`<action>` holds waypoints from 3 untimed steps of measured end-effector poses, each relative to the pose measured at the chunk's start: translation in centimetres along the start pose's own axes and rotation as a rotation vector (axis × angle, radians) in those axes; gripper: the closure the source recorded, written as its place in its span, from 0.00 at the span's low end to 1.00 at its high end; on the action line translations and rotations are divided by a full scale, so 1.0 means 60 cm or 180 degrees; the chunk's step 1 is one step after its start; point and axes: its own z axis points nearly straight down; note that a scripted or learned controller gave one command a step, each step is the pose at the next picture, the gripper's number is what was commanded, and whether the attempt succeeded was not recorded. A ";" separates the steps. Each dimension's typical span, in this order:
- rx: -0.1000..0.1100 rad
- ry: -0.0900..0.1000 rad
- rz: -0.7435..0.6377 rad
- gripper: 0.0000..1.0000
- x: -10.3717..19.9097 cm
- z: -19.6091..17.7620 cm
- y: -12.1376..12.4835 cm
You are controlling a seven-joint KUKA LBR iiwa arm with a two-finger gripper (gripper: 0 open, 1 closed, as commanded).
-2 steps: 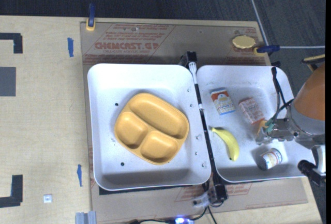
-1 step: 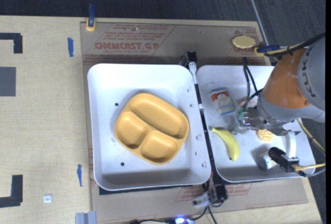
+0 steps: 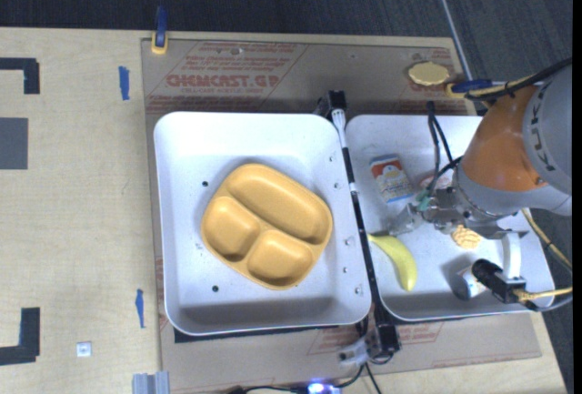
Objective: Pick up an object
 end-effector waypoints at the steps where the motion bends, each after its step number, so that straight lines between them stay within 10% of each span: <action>1: 0.0005 0.0004 0.0002 0.00 0.031 0.000 -0.080; 3: 0.0004 0.0001 0.0004 0.00 0.032 0.000 -0.080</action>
